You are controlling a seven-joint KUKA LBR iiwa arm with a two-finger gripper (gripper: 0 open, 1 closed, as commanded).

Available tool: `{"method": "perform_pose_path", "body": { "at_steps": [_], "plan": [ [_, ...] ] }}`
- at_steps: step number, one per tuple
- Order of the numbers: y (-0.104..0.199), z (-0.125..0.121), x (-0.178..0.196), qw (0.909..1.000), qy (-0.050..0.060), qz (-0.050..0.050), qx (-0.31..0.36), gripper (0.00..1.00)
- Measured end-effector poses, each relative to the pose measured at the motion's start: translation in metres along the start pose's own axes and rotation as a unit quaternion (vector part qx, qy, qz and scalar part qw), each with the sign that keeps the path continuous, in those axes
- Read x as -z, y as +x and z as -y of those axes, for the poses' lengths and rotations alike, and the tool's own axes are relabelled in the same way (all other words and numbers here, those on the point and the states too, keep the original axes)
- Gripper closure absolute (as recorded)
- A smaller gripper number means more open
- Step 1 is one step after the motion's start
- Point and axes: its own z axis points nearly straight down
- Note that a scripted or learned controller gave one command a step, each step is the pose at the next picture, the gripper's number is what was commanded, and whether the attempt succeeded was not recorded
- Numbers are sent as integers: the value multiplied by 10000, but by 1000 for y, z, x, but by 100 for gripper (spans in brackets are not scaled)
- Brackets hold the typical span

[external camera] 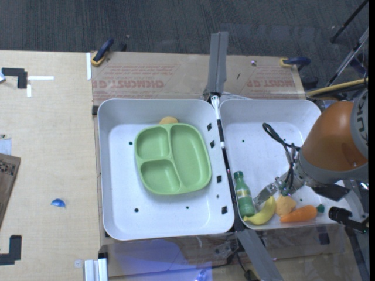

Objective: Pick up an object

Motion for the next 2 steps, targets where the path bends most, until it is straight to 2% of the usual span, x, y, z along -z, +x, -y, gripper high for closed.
{"method": "perform_pose_path", "body": {
  "at_steps": [1, 2],
  "plan": [
    [-31, -4, 13, 9705, 5, 3, -2411, 0],
    [17, -37, 100, 9562, 9, 5, -2927, 0]
  ]
}}
